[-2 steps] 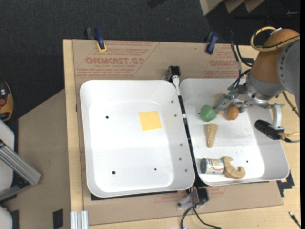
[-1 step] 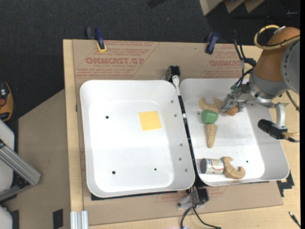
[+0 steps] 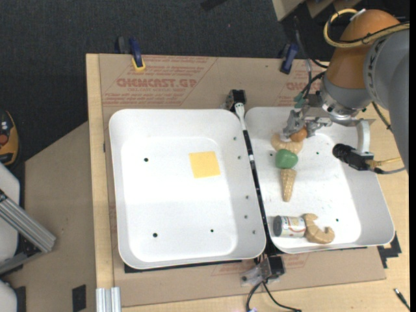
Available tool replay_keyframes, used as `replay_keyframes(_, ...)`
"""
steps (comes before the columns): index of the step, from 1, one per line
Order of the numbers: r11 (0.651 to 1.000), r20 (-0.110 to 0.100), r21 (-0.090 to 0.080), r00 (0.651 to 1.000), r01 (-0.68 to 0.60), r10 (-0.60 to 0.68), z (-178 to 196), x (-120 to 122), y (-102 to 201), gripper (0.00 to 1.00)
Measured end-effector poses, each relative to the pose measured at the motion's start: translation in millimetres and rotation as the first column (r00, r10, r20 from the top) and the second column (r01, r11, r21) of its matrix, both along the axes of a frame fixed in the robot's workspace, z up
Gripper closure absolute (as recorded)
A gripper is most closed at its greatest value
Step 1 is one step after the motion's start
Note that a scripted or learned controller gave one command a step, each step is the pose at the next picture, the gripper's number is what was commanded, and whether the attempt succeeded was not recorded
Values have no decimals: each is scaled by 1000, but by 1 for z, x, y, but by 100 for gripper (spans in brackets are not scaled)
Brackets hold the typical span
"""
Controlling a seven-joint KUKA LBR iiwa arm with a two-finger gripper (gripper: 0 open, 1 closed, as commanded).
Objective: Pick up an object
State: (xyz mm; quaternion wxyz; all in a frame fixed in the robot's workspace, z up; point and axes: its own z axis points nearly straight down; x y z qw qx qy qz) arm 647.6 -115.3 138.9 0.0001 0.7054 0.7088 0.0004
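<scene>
Gripper (image 3: 298, 126) low in right bin (image 3: 364, 200), at tan-orange object (image 3: 288, 141) by far wall. Finger state: cannot tell. No lift visible; pick not done. Cone (image 3: 286, 174), can (image 3: 290, 226) untouched.

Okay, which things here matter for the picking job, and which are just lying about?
In play:
gripper, down in the right bin
tan piece under it
green ball
cone
small can
curved tan piece
yellow square in the left bin

Lying about:
blue clamps
cardboard sheet
</scene>
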Motion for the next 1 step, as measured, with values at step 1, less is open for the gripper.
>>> replay_keyframes(1, 1000, 9, -1, 1000, -3, 3, 50, 21, 64, 100)
